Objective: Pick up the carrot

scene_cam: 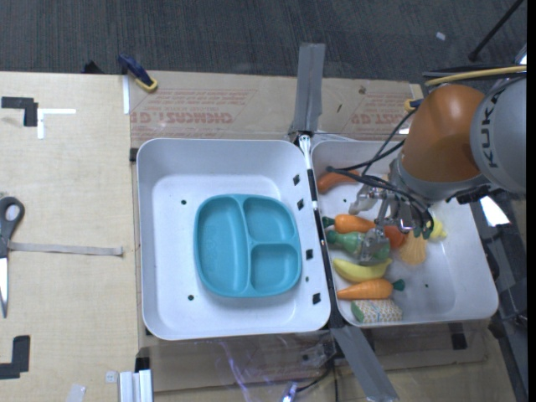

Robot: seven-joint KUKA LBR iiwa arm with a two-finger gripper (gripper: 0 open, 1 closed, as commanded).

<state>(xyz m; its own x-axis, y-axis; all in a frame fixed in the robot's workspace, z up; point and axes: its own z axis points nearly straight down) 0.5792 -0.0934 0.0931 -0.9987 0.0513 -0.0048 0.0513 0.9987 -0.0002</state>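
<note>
Your end effector [381,234] sits low in the right bin [469,296], over the cluster of toy food near that bin's left wall. You cannot tell from this slanted view how far it is open, or whether it has anything in it; cables and the wrist crowd it. Just left of it lies one carrot [353,223], orange, roughly level, with a green piece [343,240] directly below. A banana [360,268] lies under the end effector's tip. Nearer the front rim rests a second carrot [365,289], clear of the arm, with a corn cob [377,311] just beyond it. Another orange piece [333,179] lies near the back wall. In the left bin [159,249] you have a blue divided plate [249,246]. Scissors [7,241] lie on the bench [67,182] at far left.
</note>
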